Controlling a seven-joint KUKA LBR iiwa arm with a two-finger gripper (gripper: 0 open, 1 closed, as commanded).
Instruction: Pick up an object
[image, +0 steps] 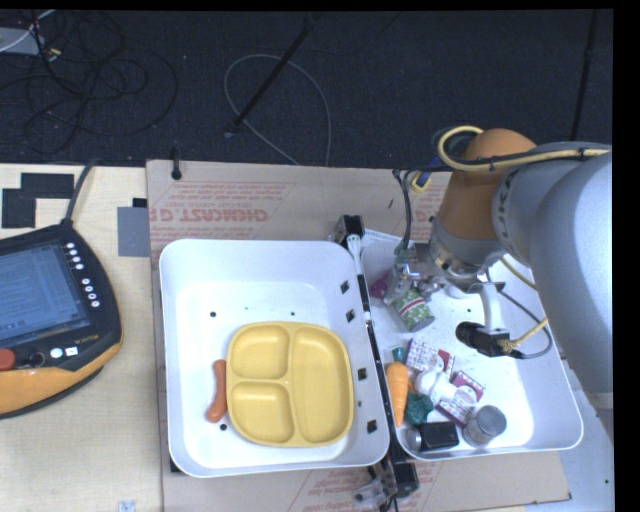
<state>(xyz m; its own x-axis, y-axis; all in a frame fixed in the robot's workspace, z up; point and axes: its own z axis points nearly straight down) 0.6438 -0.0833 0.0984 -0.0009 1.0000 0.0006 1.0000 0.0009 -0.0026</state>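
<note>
The robot arm (520, 210) reaches into the right bin (545, 400). Its gripper (415, 283) is low, near the back of that bin, right above a small green and white packet (414, 310). It looks like the arm is at the grabbing step, trying to take that packet. I cannot tell if the gripper is open or closed, because the wrist and wires cover it. I cannot tell if it touches the packet either.

Next, I think it needs to close on the packet and lift straight up.

More things sit at the front of the right bin: a carrot (398, 390), a small can (484, 425), a black block (438, 435) and some red and white packs (440, 365). They lie in a heap, so some are hard to make out. The left bin (190, 300) has a yellow tray (290, 384) and a toy hot dog (217, 390).
</note>
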